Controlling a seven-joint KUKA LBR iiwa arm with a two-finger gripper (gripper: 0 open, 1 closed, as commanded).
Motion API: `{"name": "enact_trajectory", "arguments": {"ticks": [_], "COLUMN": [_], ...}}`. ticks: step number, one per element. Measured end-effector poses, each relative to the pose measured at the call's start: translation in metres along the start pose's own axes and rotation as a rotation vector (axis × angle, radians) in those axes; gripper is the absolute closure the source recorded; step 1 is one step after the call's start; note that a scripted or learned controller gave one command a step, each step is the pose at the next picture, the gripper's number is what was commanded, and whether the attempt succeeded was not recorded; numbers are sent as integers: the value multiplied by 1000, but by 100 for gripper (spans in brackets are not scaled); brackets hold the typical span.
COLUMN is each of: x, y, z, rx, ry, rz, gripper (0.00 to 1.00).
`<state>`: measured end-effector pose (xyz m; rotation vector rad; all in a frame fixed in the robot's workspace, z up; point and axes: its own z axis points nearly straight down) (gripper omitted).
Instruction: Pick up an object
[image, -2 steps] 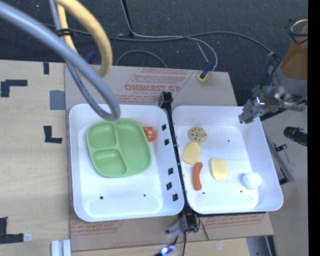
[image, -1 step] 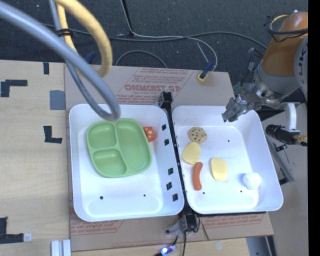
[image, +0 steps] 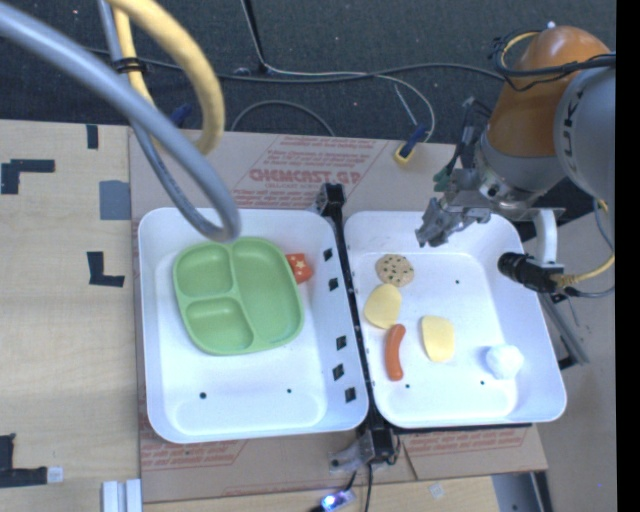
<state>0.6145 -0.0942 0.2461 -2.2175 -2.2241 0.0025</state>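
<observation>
Grey gripper (image: 438, 228) is hovering over the far edge of the right bin (image: 470, 405); whether it is released or clenched, I cannot tell. Nearer in that bin are lying a cookie (image: 394, 268), a yellow piece (image: 382, 306), a sausage (image: 395, 352), a yellow wedge (image: 437, 338) and a white lump (image: 502, 360). Left bin (image: 240, 410) is carrying a green tray (image: 237, 295).
</observation>
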Motion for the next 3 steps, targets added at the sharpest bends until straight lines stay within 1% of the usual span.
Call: {"name": "enact_trajectory", "arguments": {"ticks": [2, 3], "x": [112, 161], "y": [6, 6], "z": [-9, -11], "rx": [-1, 0], "ry": [1, 1], "rz": [-2, -3], "gripper": [100, 100]}}
